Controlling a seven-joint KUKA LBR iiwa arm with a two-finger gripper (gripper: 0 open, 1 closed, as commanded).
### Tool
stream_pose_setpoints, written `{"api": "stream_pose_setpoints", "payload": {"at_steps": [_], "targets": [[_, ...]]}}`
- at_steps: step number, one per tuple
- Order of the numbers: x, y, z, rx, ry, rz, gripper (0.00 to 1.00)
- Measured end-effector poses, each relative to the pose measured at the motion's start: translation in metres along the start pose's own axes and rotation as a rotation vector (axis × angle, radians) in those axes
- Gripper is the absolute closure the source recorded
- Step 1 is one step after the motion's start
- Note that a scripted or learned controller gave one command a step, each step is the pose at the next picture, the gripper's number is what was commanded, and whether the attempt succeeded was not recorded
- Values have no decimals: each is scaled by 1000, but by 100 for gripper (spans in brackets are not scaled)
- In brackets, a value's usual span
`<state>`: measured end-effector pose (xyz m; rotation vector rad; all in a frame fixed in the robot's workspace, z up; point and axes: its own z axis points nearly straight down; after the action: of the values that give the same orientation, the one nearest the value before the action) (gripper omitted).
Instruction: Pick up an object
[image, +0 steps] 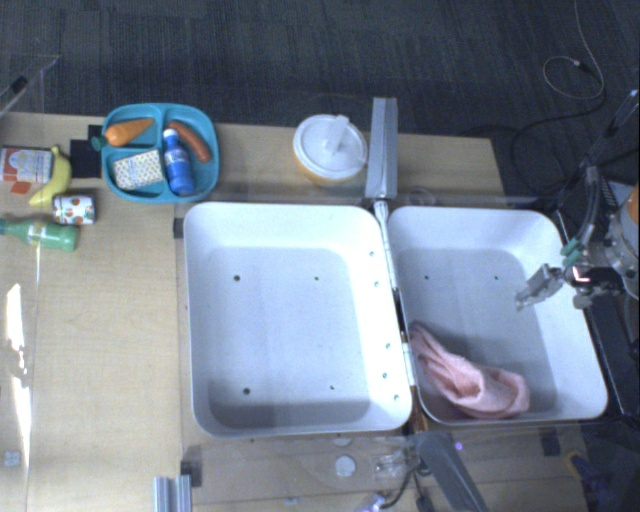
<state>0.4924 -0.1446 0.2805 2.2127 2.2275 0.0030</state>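
Gripper (535, 288) hangs over the right rim of the right bin (480, 235), a slim grey finger reaching leftward and down over the bin floor; nothing sits between its fingers, and how far they are spread I cannot tell from this angle. Behind it, the arm's wrist and cables crowd the right edge. Below and to the left of the gripper, well apart from it, a crumpled pink cloth (465, 382) lies in the near-left corner of the right bin, pressed up against the wall that divides the two bins. The left bin (285, 225) sits just beside the right one, their rims touching along the middle. Past the far edge of the bins, on the counter (90, 330), stands a round white-lidded container (331, 148) with a yellow base. Further left is a blue divided tray (205, 140) holding an orange carrot-like toy, a blue bottle, and a pale patterned item. Near the counter's left edge lie a yellow banana (52, 180), a small can (74, 209), a green bottle (42, 234) on its side, and a small carton (22, 165).
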Motion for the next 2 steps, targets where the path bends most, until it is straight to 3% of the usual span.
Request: {"api": "stream_pose_setpoints", "payload": {"at_steps": [1,2], "targets": [[12,-6,120,3,1,-193,0],[40,26,190,-10,-4,-251,0]]}}
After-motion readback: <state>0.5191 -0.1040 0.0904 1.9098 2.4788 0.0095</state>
